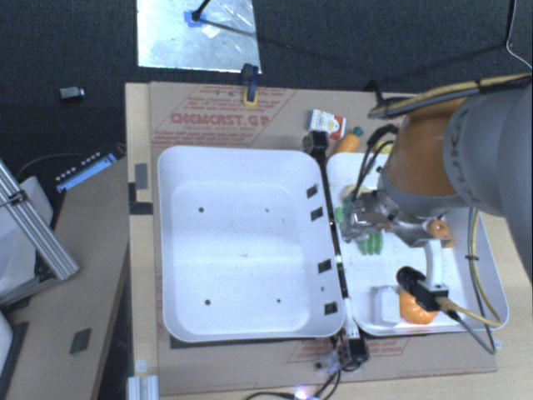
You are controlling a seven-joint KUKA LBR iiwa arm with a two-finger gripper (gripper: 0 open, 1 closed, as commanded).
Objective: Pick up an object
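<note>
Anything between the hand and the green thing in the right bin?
Nothing visible does. The hand is right at the green thing in the right bin; the white block and the orange thing beside it lie apart, toward the bin's near edge.

Green object in right bin

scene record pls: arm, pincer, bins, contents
arm: reaches in from the right, over the right bin
pincer: low at the right bin's left side, next to the green item
hold: cannot tell
right bin contents: green item; white block and orange item side by side at the near end
left bin: arm not over it
</note>
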